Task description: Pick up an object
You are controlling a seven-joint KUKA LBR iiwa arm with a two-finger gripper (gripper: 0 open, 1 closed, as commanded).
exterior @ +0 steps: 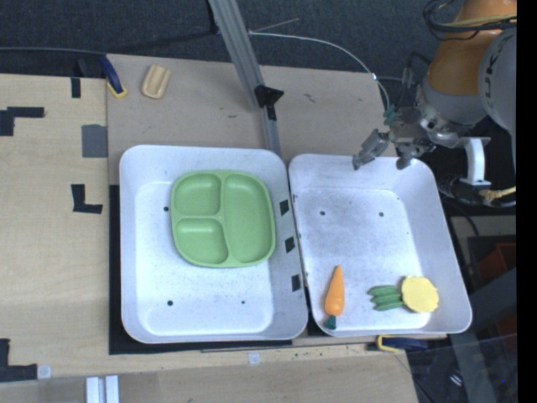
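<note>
An orange carrot (pixel 335 290) lies near the front edge of the right bin (pixel 369 193). To its right a green pea pod (pixel 385 296) touches a yellow round piece (pixel 419 294). My gripper (pixel 385 154) hovers over the right bin's far rim, well away from those toys. Its two fingers are spread apart and nothing is between them.
A green divided plate (pixel 223 217) rests in the left bin (pixel 143 309). A grey pole (pixel 242 50) slants over the bench behind the bins. A small tan block (pixel 155 81) and a blue-yellow clip (pixel 112 75) lie at the bench's far left.
</note>
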